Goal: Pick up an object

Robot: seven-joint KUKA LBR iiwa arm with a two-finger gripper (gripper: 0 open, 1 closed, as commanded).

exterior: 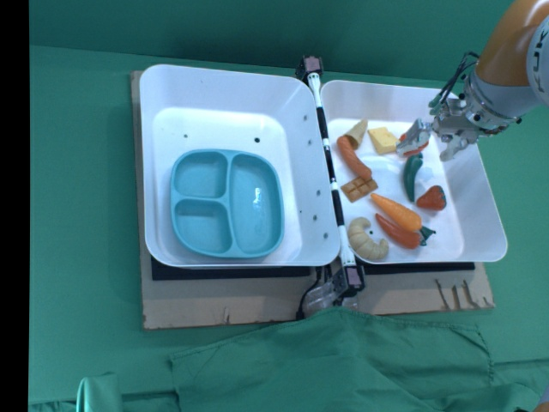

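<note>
I see the arm [515,45] slanting in from the upper right, its gripper [433,140] hanging over the far part of the right bin [485,221]. The fingers [449,148] look spread, with nothing pinched between them. A small red piece [413,147] lies just below them, beside the cheese wedge [383,140] and green pepper [413,175]. The left bin [163,88] holds a blue divided plate [226,202].

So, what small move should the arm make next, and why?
Probably a short descent. The gripper hangs over the right bin, its fingers spread, directly above a small red piece beside the cheese and the green pepper. Nothing sits between the fingers, so lowering around that piece seems the sensible step.
</note>
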